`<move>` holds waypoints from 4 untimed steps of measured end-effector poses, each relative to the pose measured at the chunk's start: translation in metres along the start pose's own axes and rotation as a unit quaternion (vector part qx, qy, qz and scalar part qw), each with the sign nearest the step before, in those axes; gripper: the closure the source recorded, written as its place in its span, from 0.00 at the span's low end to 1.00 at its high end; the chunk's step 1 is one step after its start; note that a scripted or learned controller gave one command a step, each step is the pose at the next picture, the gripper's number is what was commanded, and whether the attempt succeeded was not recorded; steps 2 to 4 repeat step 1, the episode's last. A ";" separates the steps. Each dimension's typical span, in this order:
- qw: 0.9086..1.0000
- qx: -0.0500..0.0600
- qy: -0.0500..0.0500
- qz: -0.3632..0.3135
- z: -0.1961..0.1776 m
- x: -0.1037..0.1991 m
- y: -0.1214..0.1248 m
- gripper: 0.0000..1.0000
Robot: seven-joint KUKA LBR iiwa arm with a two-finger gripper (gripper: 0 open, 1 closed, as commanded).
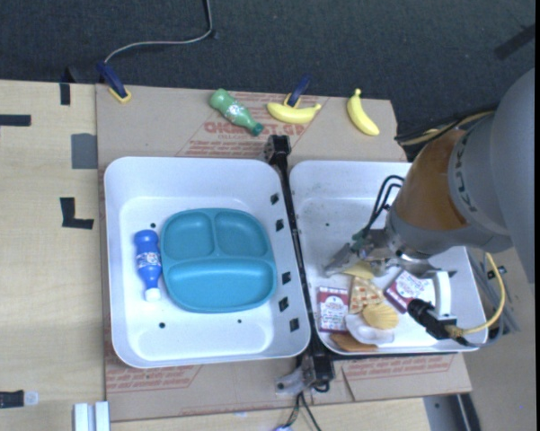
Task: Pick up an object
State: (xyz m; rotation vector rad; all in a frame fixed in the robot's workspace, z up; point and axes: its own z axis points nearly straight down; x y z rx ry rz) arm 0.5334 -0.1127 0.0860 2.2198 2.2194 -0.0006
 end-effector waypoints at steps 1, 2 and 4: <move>1.000 0.000 0.000 0.000 -0.010 0.000 0.000 1.00; 1.000 0.000 0.000 0.000 -0.010 0.000 0.000 1.00; 1.000 0.000 0.000 0.000 -0.010 0.000 0.000 1.00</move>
